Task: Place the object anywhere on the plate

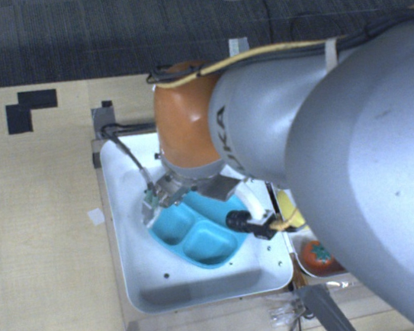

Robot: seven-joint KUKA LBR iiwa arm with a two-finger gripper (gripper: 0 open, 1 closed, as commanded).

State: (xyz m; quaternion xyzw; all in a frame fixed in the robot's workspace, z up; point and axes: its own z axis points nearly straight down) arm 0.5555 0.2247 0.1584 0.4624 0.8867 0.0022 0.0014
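A blue plate (198, 235) with divided sections lies in the left white bin (144, 286), tilted toward the bin's right side. My gripper (155, 199) hangs over the plate's upper left rim, below the orange band of the arm. The arm hides the plate's far edge. A red and orange round object (317, 255) lies in the right bin, mostly covered by the arm.
A yellow item (292, 216) peeks out in the right bin just behind the bins' shared wall. The big grey arm (358, 146) covers most of the right bin. Bare white floor of the left bin shows to the left of and in front of the plate.
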